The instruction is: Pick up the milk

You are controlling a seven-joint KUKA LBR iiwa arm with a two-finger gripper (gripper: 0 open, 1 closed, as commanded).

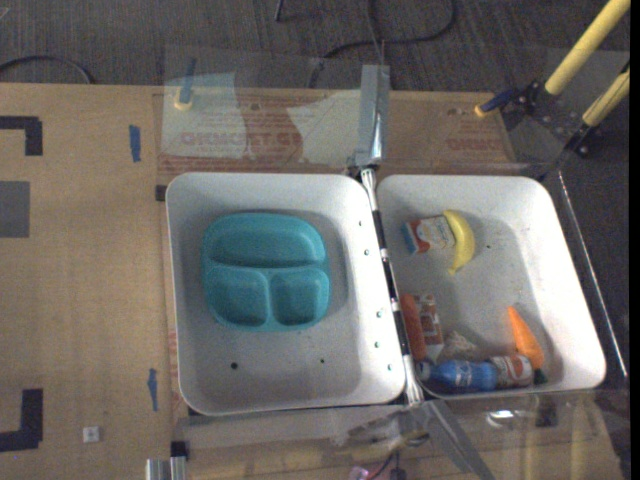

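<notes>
Milk carton (431,234) lies on its side near the right bin's (560,268) far-left corner, touching the banana (460,240), so nothing's gripping it; the hand's state, can't tell.

milk carton (429,234), seemingly touching banana (461,239)

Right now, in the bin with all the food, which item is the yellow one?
The banana, curved, at the far end of the right bin, touching the small milk carton. The carrot is orange, and the bottle blue.
</notes>
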